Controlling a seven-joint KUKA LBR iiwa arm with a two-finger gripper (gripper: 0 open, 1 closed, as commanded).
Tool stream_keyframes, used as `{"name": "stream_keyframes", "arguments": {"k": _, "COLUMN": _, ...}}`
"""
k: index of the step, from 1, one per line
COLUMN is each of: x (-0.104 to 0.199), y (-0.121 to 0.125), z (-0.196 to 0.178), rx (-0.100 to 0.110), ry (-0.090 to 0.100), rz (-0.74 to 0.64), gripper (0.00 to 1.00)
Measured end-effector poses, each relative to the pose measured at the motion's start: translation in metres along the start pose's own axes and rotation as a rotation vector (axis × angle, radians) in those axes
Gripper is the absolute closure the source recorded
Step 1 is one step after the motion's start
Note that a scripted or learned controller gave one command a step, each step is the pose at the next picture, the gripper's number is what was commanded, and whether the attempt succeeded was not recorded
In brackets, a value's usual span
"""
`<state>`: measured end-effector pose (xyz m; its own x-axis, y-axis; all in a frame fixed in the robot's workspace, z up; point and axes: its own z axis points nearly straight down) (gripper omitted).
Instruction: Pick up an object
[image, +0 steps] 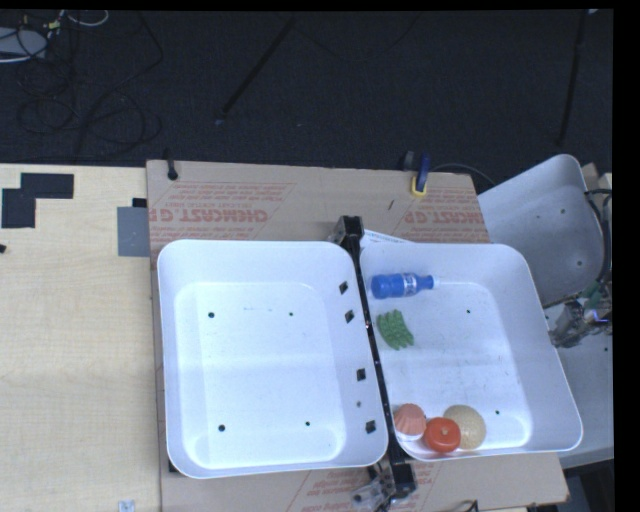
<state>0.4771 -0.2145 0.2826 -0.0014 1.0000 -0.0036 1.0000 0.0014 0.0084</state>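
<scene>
The right bin (548, 352) holds several small objects. A blue bottle (401, 285) with a white cap lies on its side near the far left corner. Just below it is a knobbly green piece (394, 329). In the near left corner three round things touch each other: a peach-and-white one (409, 421), a red-orange one (442, 435) and a beige ball (468, 424). A pale grey part of the arm (545, 225) rises past the right bin's far right corner, outside the bin.
The left bin (260, 365) sits beside the right one, joined by a black divider with clips (365, 340). Both rest on brown cardboard (300, 200) over a light wooden bench. Cables and small hardware (585, 318) hang at the right edge.
</scene>
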Motion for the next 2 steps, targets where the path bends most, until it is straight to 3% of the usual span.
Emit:
{"name": "stream_keyframes", "arguments": {"k": 1, "x": 0.003, "y": -0.006, "z": 0.148, "rx": 0.022, "ry": 0.010, "rz": 0.002, "gripper": 1.00}}
{"name": "stream_keyframes", "arguments": {"k": 2, "x": 0.000, "y": 0.000, "z": 0.040, "rx": 0.001, "ry": 0.001, "rz": 0.000, "gripper": 1.00}}
